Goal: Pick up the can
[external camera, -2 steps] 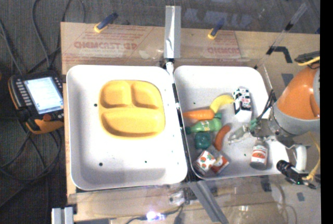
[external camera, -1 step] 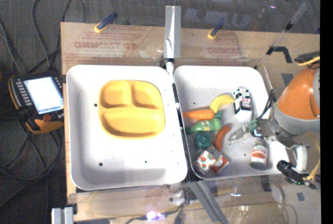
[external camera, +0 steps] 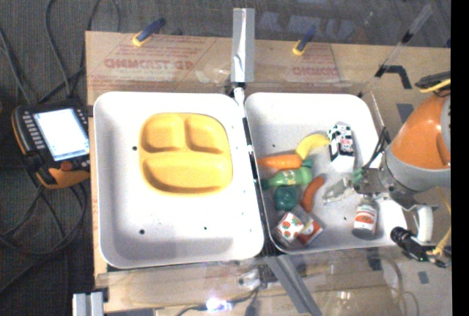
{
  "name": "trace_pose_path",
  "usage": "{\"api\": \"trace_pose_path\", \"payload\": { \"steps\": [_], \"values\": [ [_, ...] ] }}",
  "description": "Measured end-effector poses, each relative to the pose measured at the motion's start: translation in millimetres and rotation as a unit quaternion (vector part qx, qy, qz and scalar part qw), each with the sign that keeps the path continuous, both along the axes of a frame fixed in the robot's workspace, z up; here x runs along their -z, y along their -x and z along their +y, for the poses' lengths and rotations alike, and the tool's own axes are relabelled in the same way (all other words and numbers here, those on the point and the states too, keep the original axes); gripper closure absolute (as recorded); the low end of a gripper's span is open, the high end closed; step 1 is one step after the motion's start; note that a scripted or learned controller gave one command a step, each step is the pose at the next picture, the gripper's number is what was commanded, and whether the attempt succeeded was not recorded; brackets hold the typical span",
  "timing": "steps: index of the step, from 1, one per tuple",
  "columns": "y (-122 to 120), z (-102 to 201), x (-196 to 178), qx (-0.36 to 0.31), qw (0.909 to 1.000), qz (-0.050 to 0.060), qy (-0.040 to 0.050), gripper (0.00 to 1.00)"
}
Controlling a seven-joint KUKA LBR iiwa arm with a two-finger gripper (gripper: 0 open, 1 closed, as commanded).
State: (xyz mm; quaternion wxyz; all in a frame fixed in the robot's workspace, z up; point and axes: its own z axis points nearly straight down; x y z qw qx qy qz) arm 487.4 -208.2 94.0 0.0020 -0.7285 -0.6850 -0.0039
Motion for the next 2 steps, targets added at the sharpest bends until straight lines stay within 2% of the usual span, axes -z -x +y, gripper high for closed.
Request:
{"api": "trace_pose_path", "payload": {
  "steps": [2],
  "values": [
    [-2.6,-2.3,1.9,-0.024,0.9997,-0.001,-0.0025,0.0]
  ]
}}
